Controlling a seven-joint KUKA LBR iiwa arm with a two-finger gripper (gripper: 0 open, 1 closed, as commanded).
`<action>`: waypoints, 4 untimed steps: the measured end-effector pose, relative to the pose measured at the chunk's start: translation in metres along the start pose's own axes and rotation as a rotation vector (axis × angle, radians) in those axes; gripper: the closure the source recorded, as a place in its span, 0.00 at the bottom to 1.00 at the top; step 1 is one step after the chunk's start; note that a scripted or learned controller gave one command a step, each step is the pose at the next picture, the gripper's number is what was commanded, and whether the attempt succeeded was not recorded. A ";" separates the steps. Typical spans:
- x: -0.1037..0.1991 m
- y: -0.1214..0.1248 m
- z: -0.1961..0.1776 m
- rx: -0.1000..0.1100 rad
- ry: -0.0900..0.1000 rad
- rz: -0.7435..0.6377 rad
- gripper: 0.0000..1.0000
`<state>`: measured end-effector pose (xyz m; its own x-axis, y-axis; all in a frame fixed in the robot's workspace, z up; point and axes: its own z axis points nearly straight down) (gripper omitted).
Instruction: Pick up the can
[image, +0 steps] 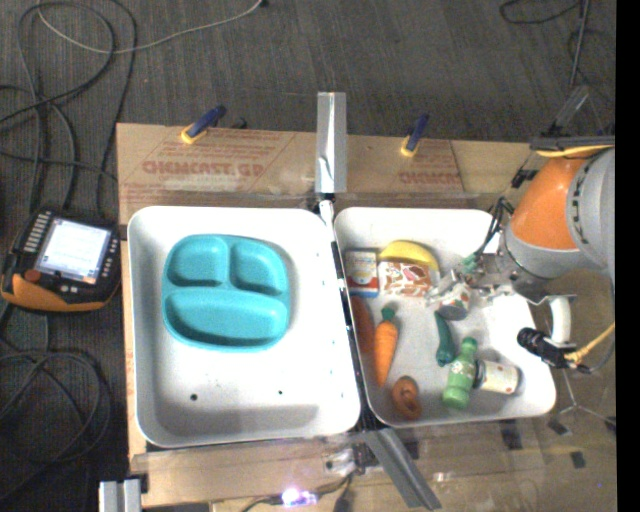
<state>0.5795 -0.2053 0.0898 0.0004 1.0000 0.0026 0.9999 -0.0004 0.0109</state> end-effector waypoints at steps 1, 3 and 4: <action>0.039 -0.013 -0.100 0.012 -0.002 -0.068 0.00; 0.006 0.002 -0.023 0.017 -0.007 0.117 1.00; 0.038 0.047 -0.118 0.013 -0.009 0.293 1.00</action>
